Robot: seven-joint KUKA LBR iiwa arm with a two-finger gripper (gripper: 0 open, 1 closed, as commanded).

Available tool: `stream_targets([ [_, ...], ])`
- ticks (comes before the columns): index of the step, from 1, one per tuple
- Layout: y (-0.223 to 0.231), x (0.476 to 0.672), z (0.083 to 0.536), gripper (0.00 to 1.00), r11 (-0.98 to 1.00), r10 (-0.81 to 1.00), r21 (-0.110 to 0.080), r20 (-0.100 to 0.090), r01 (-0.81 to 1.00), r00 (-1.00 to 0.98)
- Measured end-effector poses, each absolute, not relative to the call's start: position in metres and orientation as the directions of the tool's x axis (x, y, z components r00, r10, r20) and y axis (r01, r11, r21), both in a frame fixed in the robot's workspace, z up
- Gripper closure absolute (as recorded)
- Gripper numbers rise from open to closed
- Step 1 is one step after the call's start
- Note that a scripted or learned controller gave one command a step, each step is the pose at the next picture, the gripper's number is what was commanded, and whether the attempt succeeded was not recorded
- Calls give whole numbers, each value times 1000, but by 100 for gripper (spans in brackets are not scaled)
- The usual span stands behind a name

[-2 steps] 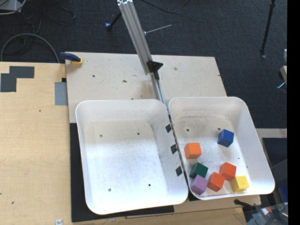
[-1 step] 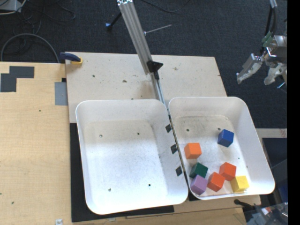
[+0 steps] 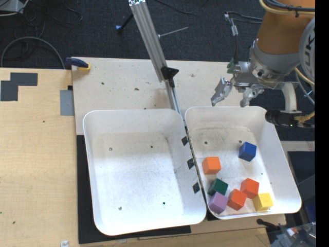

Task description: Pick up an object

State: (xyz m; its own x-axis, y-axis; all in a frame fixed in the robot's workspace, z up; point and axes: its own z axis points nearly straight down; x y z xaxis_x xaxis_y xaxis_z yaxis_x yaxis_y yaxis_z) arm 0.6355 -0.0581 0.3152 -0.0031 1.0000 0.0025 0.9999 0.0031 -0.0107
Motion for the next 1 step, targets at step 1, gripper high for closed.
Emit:
stream_targets([
  [1, -78, 639, 481, 0, 4, 1000, 7, -2, 1000, -4],
])
